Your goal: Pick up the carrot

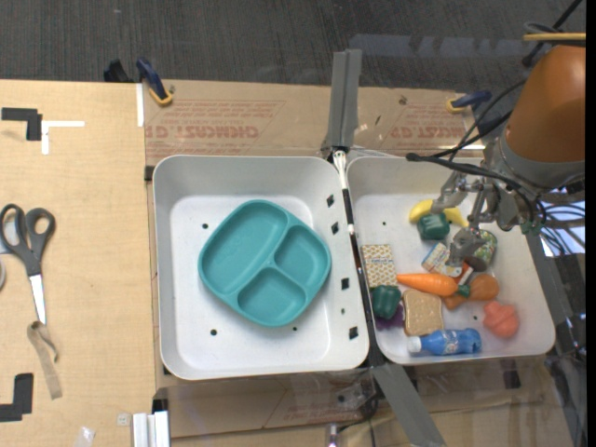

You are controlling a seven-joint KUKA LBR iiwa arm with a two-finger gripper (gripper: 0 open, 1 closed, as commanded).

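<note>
The carrot [428,283], orange with a green stub at its right end, lies flat in the middle of the right bin [535,277], among other toy foods. My gripper [472,248] hangs over the bin just up and right of the carrot's thick end, near an orange round item [483,289]. Its fingers look open, and I see nothing held between them. The grey arm with its orange band [557,101] comes in from the upper right.
Around the carrot lie a yellow piece [431,210], a green block [434,229], a cracker box [379,264], a green pepper [386,298], a toast slice [422,314], a blue bottle [448,344] and a pink fruit [502,318]. The left bin [177,324] holds a teal divided plate [265,262]. Scissors [28,240] lie far left.
</note>
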